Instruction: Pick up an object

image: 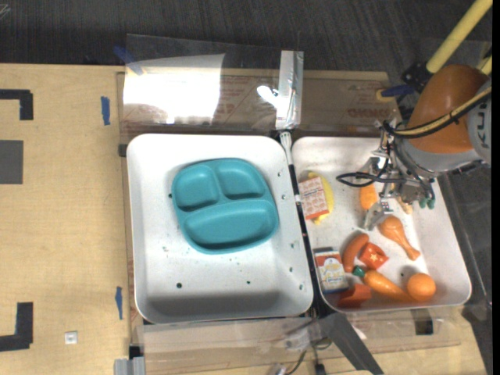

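A: Where is the grey arm's two-finger hand?

B: Low in the right shallow white bin, toward one o'clock of that bin's floor; the arm leans in from three o'clock, its orange band above the wrist; I judge it low because a pick is being set up.

A: Is the hand wide, narrow, or holding something?

B: I cannot tell; cables and metal clutter its tip; nothing shows plainly between its tips, so I call nothing held.

A: What could it take?

B: A small orange block lies just beside the hand at nine o'clock; a tan plastic drumstick lies just below it at six o'clock; either looks like the target, though I cannot say which.

A: And the rest?

B: A red-and-white snack packet on something yellow lies near the bin's ten o'clock wall; a heap at six o'clock holds a red pepper, a small printed carton, an orange carrot and a round orange fruit; they crowd together, so a clean grasp there seems harder.

A: The left bin?

B: The left shallow white bin carries a teal divided plastic tray, well apart from the hand; both bins rest on the tan surface.
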